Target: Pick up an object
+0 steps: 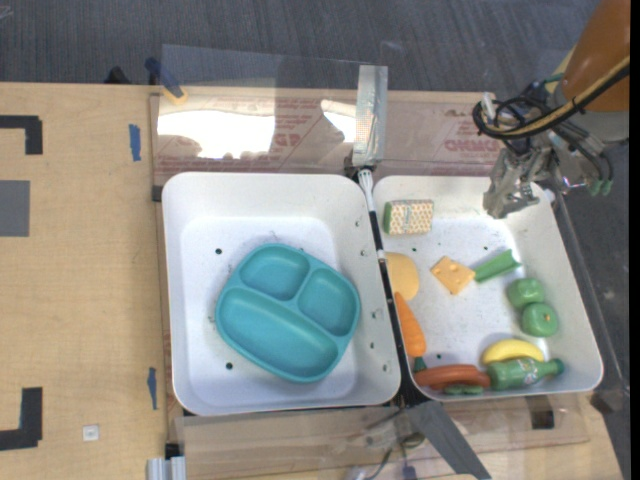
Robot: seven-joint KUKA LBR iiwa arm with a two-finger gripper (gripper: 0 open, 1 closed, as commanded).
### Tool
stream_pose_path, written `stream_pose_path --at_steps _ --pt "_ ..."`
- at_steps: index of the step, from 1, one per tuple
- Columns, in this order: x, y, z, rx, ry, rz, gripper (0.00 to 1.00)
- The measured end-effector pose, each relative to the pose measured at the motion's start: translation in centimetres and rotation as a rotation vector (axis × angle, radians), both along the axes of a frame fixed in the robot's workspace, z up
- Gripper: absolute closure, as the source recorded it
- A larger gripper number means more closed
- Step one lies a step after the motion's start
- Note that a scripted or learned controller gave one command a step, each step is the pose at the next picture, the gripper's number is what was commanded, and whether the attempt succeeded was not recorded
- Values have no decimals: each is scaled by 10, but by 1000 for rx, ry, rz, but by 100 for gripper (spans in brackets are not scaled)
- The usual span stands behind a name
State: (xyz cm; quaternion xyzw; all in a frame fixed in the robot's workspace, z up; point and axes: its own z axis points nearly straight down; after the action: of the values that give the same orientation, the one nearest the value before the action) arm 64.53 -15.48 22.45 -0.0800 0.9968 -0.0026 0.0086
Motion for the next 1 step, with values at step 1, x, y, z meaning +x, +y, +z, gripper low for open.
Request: stream_pose_path --at_steps 1 --pt "-1 2 -5 3 9 2 0"
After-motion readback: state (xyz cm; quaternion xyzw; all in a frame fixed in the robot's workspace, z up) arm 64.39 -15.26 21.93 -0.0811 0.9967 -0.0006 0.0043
